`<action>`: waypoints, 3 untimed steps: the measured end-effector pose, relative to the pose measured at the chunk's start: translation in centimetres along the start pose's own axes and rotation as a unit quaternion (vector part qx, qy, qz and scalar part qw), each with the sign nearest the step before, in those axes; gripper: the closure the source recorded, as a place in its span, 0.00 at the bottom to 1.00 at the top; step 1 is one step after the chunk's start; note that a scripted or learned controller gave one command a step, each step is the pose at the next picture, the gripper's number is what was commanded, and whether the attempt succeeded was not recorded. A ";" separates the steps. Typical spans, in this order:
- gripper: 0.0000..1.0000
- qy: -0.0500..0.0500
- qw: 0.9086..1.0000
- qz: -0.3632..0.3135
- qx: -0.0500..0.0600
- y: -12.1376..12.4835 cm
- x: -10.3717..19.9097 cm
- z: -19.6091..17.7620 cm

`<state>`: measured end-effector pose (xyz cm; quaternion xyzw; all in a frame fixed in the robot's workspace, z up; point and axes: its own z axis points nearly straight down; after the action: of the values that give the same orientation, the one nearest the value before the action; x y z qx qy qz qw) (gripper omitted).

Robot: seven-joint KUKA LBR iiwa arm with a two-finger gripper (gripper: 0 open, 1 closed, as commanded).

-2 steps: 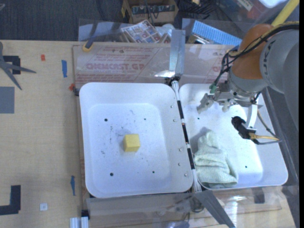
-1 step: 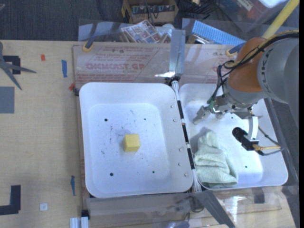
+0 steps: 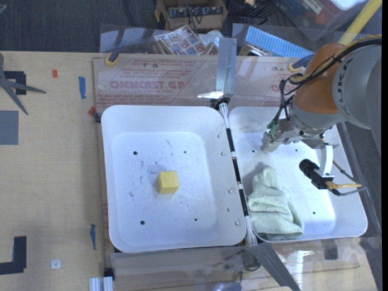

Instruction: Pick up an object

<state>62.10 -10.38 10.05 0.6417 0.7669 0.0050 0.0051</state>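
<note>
Pale counter (image 3: 48, 162); block (image 3: 168, 182) in left bin (image 3: 118, 126), cloth (image 3: 273, 202) in right bin (image 3: 348, 214). My gripper (image 3: 271, 139) hangs just up-frame of the cloth; whether spread or pressed together, I cannot tell.

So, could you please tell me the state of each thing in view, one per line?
yellow block: resting flat near the middle of the left bin, untouched.
cloth: crumpled in a heap in the right bin, against its left wall.
gripper: over the far part of the right bin, beyond the cloth, apart from it.
</note>
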 end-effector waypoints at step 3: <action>1.00 -0.002 0.980 0.199 0.006 -8.0 -10.5 -6.5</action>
<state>56.00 -22.09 16.45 0.7813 0.6242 0.0004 0.0016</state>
